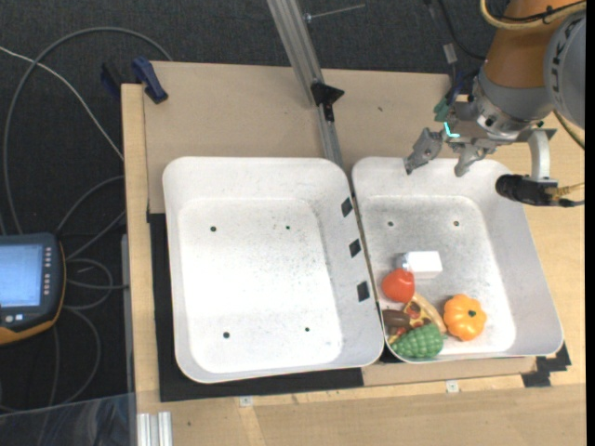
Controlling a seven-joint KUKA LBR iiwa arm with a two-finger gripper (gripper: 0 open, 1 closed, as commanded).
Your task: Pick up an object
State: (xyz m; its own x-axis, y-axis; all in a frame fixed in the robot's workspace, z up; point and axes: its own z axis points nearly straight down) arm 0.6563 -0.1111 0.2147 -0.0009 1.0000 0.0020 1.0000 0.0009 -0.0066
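Gripper [441, 156] hangs over the far edge of the right bin [521, 249], jaws spread apart w/ nothing between them. Arm [530, 45] comes in from upper right, orange band just above the wrist.

Objects sit bunched in the right bin's near-left corner, well apart from the gripper: white block [423, 264] farthest back, red ball [399, 285] touching it at front-left, orange pumpkin [464, 316] to the right, green lumpy piece [418, 344] at the near rim. Between red ball and green piece lies a small brown/yellow item [409, 317], prob. toy food; too small to tell.

Left bin [186, 249] sits beside the right one, rims overlapping along the middle w/ black tabs [354, 247] there. A metal pole [302, 54] slants up from between the bins. Handheld screen [28, 282] lies off the bench at left.
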